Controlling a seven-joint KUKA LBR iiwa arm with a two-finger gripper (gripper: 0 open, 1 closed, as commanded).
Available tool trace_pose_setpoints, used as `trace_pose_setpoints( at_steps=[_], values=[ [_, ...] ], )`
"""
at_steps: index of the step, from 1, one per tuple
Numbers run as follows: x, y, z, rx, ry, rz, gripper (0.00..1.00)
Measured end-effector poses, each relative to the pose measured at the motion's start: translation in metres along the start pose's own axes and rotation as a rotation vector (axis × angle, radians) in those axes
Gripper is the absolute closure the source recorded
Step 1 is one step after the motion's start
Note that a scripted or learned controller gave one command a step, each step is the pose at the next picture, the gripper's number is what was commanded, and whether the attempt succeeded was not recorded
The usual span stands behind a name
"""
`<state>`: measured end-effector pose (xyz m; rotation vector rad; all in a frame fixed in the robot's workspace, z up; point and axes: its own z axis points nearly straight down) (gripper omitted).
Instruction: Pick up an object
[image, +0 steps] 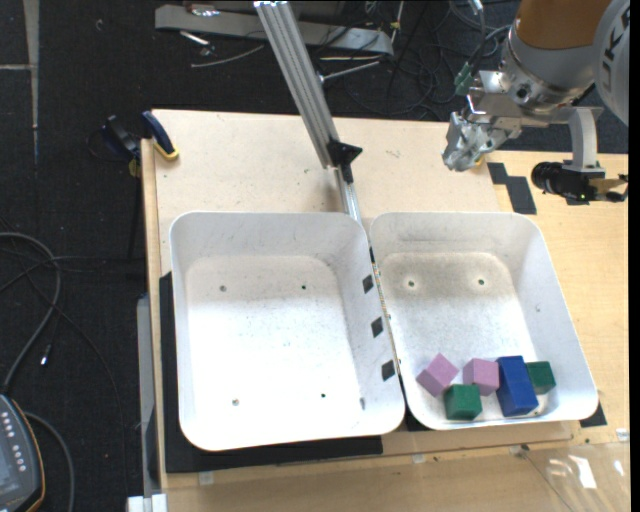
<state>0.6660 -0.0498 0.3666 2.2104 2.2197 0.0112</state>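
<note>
Camera view: my gripper (466, 152) hangs beyond the right bin's (540, 250) far rim, finger state unclear. I'd descend squarely over the outermost purple block (437, 374), near edge.

You have two bins side by side on the bench (250, 165), the left bin (190, 300) touching the right bin (545, 270). In the right bin's near corner, five blocks (487, 386) cluster together, some touching. A slanted rail (305, 85) runs behind the bins. The pincer (462, 152) hangs above the bench behind the right bin.
</note>
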Motion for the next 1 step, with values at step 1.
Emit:
trace_pose_setpoints(
  at_steps=[1],
  values=[
    [-0.0929,0.0066,0.0385,0.013,-0.003,0.012,1.00]
  ],
)
